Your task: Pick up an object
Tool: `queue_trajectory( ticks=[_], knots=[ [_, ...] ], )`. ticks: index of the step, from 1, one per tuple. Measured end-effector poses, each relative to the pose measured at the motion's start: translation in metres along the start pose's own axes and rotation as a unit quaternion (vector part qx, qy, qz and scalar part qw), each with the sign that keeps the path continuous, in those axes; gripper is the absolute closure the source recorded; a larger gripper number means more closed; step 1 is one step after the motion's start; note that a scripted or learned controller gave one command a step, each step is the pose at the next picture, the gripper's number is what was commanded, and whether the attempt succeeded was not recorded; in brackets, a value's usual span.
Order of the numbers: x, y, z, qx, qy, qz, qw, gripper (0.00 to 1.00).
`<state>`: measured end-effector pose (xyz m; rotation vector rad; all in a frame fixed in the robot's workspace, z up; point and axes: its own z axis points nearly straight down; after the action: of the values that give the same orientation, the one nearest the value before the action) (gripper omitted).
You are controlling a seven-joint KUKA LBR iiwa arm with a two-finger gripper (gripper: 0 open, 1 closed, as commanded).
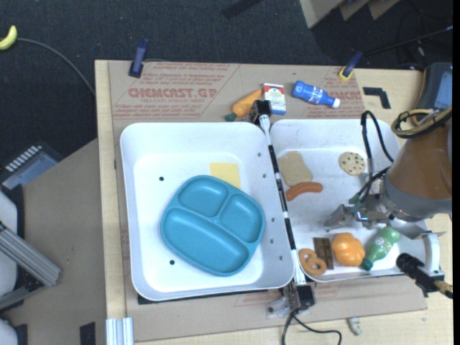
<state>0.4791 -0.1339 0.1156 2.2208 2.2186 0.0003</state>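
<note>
Red print "CHEMCAST G.P." read on the brown board (172,90) under the bins, upper left, with smaller red lines above and below too fine to read. Similar faint red print ran along the board's top right, illegible. Blue bottle (315,94) label unreadable.

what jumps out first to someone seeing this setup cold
The big blue divided plate in the left bin, with a yellow cheese slice at its far edge. Next, the gripper low in the right bin, just above an orange and a green bottle.
</note>
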Motion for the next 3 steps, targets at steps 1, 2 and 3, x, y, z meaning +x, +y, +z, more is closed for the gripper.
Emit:
queue_trajectory(
  ticks=[1,2,3],
  knots=[
    [0.017,0.000,-0.003,0.001,0.001,-0.001,1.0000,0.00],
    [-0.030,0.045,0.031,0.000,0.000,0.000,1.0000,0.00],
    [-0.081,0.116,-0.005,0.000,0.000,-0.001,1.0000,0.00]
  ],
)
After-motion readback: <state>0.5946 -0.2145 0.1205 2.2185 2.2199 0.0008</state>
